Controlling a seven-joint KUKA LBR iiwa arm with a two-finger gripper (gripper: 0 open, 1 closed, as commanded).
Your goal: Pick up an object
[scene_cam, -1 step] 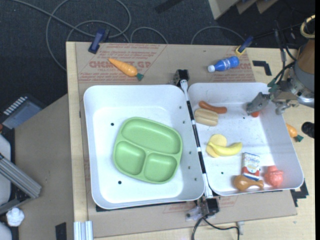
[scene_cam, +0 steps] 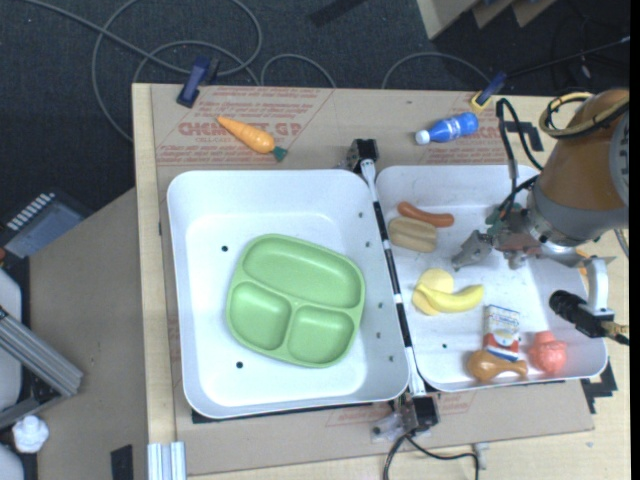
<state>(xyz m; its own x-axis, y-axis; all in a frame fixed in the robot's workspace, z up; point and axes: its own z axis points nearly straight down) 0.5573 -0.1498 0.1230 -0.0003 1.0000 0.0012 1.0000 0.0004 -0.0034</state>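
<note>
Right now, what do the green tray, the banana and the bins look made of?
Green tray: likely moulded plastic, matte with a soft sheen; uniform colour, rounded compartment walls.
Banana: probably plastic toy food; smooth, flat yellow, no natural marking.
Left bin and right bin: look like thin white plastic, slightly glossy, rounded corners and rolled rims. Could be coated metal; the view can't settle it.

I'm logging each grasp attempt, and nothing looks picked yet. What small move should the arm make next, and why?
Probably a short move toward the camera view's lower left and down onto the banana. The end effector sits in the right bin with nothing visible in its grip, and the banana lies just below and left of it, apart from the hot dog.
</note>
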